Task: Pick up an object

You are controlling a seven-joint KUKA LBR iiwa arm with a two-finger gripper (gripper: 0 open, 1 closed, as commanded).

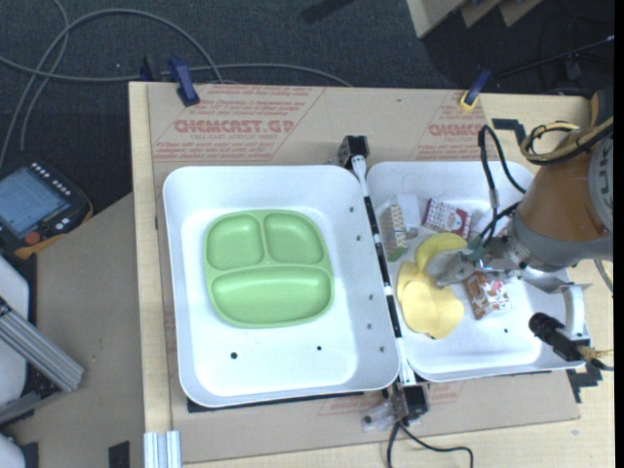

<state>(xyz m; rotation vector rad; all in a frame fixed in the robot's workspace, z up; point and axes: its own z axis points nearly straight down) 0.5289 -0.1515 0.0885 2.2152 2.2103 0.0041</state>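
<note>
Whether the jaws are released or clenched cannot be told from the camera view: the gripper (460,266) sits low in the right bin (507,354) among the clutter, and its tip blurs into the yellow pieces beneath it. Nothing is visibly lifted, so the pick reads as not yet done; the arm (561,213) looks to be at the reach-down stage, with grasping and raising left.

Largest in the scene is the left bin (195,359), which carries a green divided plate (268,266) well apart from the action. The right bin holds the candidates. A pale yellow flat piece (431,305) lies near the bin's left wall, with a brighter yellow object (436,249) just above it, touching or nearly touching the gripper tip. A red-and-white packet (487,295) lies just beside the wrist, a second red-and-white packet (447,214) farther up, and a grey ridged item (395,224) near the divider.
</note>
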